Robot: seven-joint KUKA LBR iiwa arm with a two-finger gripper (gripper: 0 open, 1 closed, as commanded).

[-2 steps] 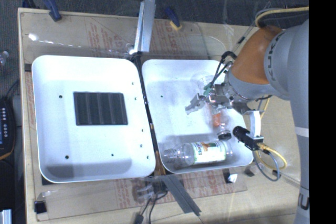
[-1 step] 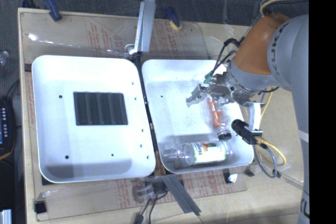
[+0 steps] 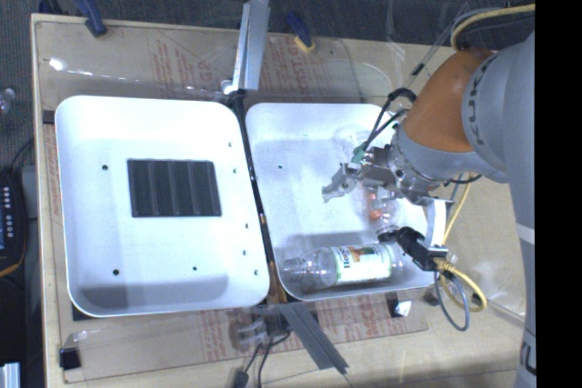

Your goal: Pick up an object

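Bottle (image 3: 341, 265): lying along the right bin's (image 3: 291, 127) near wall, cap toward the arm.
Open floor: bare white beyond the bottle.
Gripper (image 3: 350, 180): low over mid-bin; finger state — cannot tell.
Arm (image 3: 473, 109): reaching from right.

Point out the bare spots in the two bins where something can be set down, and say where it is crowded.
Free: the left bin all round its dark grille, and the right bin's upper-left floor beside the divider. Crowded: the right bin's near edge, where a clear bottle lies, and its right side under the gripper.
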